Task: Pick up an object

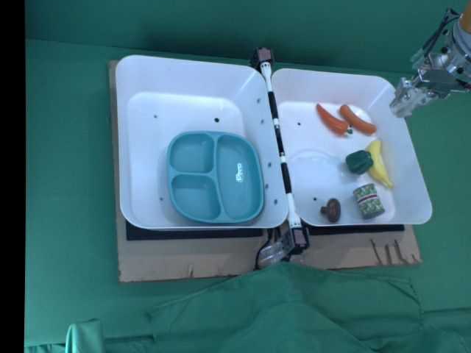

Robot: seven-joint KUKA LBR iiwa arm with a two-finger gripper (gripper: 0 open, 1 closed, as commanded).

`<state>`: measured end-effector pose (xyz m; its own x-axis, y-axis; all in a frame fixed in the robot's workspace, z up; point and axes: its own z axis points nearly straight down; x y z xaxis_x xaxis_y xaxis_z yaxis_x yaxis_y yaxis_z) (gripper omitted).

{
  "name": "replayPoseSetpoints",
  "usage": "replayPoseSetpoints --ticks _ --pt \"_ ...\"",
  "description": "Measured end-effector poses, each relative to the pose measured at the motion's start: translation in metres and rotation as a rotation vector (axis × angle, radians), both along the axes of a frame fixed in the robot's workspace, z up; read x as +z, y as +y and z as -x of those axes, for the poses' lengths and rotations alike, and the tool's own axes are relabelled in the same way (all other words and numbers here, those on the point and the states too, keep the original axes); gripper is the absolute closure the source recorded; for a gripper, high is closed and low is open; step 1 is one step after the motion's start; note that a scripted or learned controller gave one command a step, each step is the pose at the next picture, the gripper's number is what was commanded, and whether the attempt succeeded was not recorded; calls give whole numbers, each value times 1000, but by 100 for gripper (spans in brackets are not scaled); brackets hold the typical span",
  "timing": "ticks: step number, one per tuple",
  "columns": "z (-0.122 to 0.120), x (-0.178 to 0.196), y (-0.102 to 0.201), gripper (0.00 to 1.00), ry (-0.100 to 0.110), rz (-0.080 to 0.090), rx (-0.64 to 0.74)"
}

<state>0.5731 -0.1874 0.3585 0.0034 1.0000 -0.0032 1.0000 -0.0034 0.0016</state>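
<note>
Gripper point(407, 103): upper right of the frame, over the right bin's point(412, 197) far right rim; how far the fingers are open, I can't tell, and nothing shows between them.
Right bin: two orange carrots point(346, 118), green pepper point(358, 162), banana point(379, 165), small can point(368, 201), brown mushroom point(331, 209).
Left bin point(147, 87): teal divided plate point(215, 176), lower middle.

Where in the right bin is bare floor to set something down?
Right bin: bare floor on its left half, between the divider rod and the carrots, down to the mushroom. The right side is crowded: green pepper, banana, can.
</note>
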Motion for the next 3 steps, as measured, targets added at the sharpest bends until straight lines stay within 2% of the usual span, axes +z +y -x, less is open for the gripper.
replayPoseSetpoints --ticks 1,2,3 --pt "30 -15 39 100 3 -2 0" --pt "41 -12 101 100 3 -2 0" --pt "-38 8 58 100 0 0 -1"
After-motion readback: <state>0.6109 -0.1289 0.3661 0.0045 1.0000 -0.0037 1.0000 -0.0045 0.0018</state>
